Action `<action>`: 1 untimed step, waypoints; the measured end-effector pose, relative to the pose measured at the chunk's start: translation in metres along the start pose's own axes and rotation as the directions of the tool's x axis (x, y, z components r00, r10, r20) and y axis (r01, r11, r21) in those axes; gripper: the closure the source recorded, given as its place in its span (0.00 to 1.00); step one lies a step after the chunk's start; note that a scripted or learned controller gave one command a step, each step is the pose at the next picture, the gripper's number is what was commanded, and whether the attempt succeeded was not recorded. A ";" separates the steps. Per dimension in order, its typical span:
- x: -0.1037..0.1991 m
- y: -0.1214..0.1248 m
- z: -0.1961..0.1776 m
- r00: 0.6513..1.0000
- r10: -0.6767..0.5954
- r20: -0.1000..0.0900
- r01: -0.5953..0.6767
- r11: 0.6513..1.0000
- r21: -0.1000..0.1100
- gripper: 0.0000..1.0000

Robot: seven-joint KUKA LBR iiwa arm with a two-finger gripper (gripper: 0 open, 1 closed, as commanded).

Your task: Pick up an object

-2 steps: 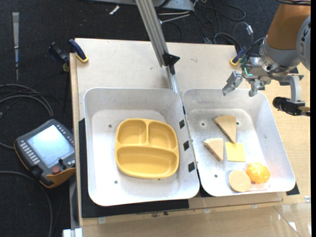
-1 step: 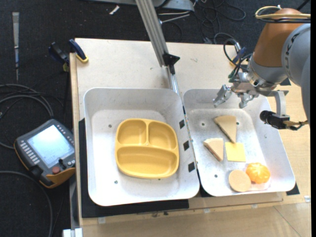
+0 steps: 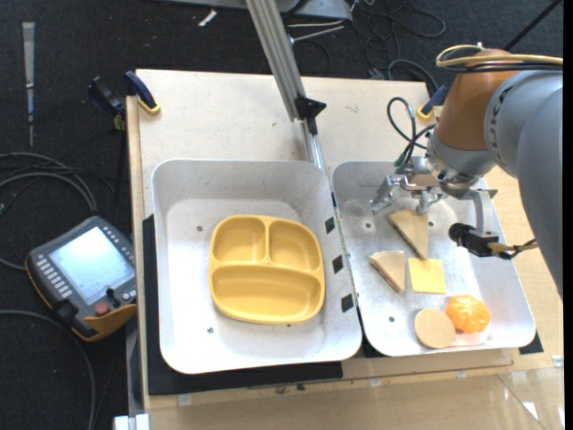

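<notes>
The right bin (image 3: 507, 287) holds several toy foods. A tan wedge (image 3: 414, 233) lies near its middle, and a second tan wedge (image 3: 389, 269) sits below it. Beside those are a yellow square slice (image 3: 427, 276), a round tan disc (image 3: 434, 328) and an orange fruit (image 3: 467, 314). My gripper (image 3: 402, 201) hangs low over the bin's far part, just above the upper tip of the first wedge. Its fingers stand apart, open, with nothing gripped between them.
A yellow divided plate (image 3: 266, 269) lies in the left bin (image 3: 170, 240). A slanted metal pole (image 3: 282, 52) comes down to the bins' shared far edge. A black cable and connector (image 3: 474, 238) hang from the wrist over the right bin.
</notes>
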State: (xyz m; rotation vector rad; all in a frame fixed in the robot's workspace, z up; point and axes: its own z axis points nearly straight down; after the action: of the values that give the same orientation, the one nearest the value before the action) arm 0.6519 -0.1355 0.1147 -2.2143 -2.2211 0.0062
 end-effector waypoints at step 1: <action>-0.001 0.004 0.013 1.000 -0.001 0.006 0.001 1.000 -0.017 0.00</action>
State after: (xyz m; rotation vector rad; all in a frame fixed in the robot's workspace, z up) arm 0.6559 -0.1361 0.1020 -2.2252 -2.2336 -0.0058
